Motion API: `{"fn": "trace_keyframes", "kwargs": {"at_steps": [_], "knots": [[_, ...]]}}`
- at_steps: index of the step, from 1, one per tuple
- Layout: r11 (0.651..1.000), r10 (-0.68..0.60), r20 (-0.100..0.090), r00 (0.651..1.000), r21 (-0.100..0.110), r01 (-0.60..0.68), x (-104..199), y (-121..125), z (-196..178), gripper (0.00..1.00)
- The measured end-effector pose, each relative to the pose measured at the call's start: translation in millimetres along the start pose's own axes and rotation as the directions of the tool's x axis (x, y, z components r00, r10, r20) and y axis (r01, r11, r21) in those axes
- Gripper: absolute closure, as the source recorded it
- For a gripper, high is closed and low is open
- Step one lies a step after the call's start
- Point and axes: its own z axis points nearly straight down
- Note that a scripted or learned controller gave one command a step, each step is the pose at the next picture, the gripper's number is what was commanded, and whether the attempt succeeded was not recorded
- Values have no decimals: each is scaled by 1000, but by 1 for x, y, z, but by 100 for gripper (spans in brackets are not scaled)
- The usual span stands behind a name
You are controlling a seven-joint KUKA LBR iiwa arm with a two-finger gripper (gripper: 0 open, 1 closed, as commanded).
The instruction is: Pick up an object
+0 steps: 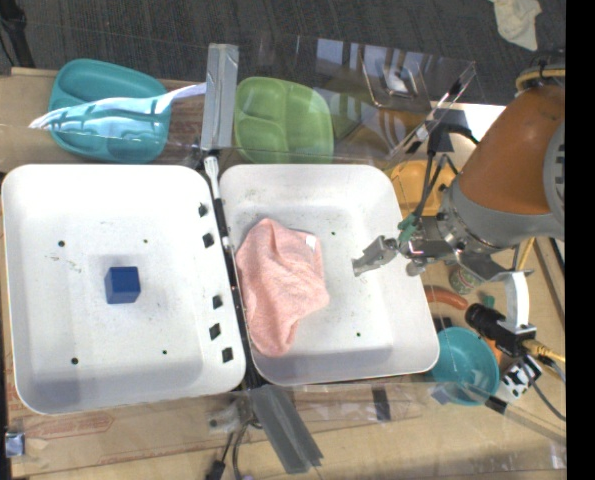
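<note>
**Two bins, a cloth and a cube, gripper over the right bin**

Camera view: A wooden bench [97, 430] stands on a dark carpeted floor [127, 8]. A crumpled pale rag [513, 13] lies on the floor at the upper right. At the back of the bench sit a teal scoop-shaped container [107, 108] and a green divided tray [283, 118], with a sheet of clear plastic [397, 88] leaning behind the right bin. A grey strip [219, 93] runs upright between the teal and green pieces.

Two shallow white bins sit side by side, touching along a seam with black clips. The left bin [37, 298] holds one blue cube [123, 284], lying left of its centre and well apart from the walls. The right bin [377, 193] holds one pink cloth [280, 283], bunched along its left side, close to the seam.

The arm [512, 168], grey with an orange band, reaches in from the right. Its gripper [372, 257] sits over the right half of the right bin, near the cloth's right edge but apart from it. Whether the jaws are apart or together cannot be told; nothing is seen between them.

To the right of the right bin lie a teal bowl [464, 363], a yellow object [414, 186] and some cables and tools.
</note>
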Motion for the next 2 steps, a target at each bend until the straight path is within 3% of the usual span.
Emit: {"fn": "trace_keyframes", "kwargs": {"at_steps": [1, 2], "knots": [[1000, 30, 0, 1000, -2, -30, 23, 62, 150, 0], [988, -154, 5, 988, -11, 154, 40, 90, 157, 0]]}}
